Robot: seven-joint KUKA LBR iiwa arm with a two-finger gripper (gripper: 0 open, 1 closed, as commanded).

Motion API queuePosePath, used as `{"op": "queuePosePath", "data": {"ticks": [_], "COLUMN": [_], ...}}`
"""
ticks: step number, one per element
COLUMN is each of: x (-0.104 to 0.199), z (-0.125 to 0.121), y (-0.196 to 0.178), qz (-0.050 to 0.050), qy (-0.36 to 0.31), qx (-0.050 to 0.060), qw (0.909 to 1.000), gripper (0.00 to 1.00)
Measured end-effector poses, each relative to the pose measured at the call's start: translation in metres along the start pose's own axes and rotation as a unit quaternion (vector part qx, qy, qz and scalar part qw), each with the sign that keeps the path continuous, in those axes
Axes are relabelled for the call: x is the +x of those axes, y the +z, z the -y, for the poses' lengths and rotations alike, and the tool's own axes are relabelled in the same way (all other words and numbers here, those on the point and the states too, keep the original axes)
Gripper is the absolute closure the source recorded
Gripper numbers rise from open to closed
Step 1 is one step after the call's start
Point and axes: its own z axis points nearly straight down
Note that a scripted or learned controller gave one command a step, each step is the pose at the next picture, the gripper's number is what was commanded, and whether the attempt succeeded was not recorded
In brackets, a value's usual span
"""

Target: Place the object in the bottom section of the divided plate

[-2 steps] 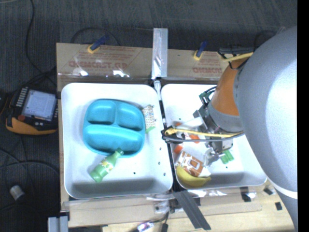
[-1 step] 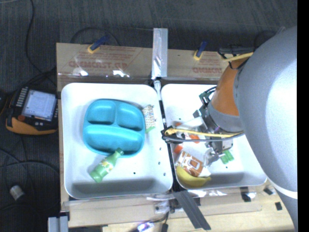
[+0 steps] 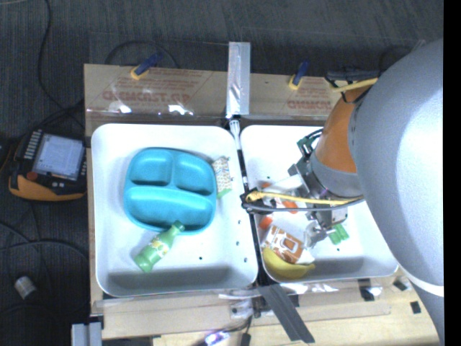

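Dark grey carpet covered the floor, crossed by thin cables. A plywood worktop stood on it, evenly lit.

The blue divided plate looks like smooth plastic with a soft sheen. Both shallow white bins have glossy, moulded plastic walls. The small green bottle seems shiny plastic too. The grey arm casing appears smooth and satin, while the dark floor looks like rough, matt carpet.
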Motion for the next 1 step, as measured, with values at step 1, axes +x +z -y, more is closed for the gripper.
{"op": "queuePosePath", "data": {"ticks": [1], "x": [0.0002], "z": [-0.0003], "y": [-0.008], "qz": [0.002], "qy": [-0.001], "qx": [0.0], "qw": [1.0], "gripper": [1.0]}}
